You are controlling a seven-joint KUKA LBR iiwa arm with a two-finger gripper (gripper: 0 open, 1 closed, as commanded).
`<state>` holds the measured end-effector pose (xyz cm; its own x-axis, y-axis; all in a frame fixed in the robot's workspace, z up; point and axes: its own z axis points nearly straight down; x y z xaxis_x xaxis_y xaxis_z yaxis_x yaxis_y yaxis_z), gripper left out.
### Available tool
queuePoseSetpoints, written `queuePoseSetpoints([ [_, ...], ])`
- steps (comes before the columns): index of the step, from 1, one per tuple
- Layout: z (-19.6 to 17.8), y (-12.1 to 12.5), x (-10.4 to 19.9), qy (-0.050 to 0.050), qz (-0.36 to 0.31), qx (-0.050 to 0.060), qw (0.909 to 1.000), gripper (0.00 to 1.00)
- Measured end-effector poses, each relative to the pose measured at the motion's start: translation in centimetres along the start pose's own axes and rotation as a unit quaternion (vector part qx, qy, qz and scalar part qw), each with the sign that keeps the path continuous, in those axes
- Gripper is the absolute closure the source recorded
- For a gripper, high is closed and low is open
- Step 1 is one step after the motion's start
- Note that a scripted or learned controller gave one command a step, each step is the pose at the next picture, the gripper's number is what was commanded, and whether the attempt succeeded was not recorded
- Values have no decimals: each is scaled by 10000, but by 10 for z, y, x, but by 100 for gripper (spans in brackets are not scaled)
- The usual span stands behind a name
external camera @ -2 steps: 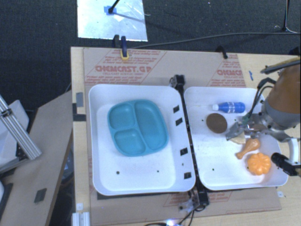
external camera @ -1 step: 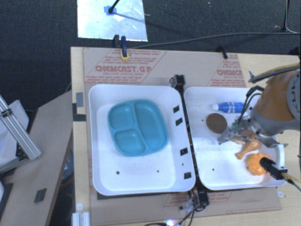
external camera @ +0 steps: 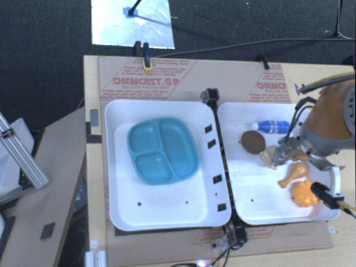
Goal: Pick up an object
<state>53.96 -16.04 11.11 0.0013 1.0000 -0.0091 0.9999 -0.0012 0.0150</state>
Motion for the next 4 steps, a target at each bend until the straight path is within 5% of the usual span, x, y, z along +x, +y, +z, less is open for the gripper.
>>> queuePoseSetpoints([
  [3,-168,23,2,34,-33,34,10000,100],
  [4,-160,14,42,47,-45,70,10000,100],
])
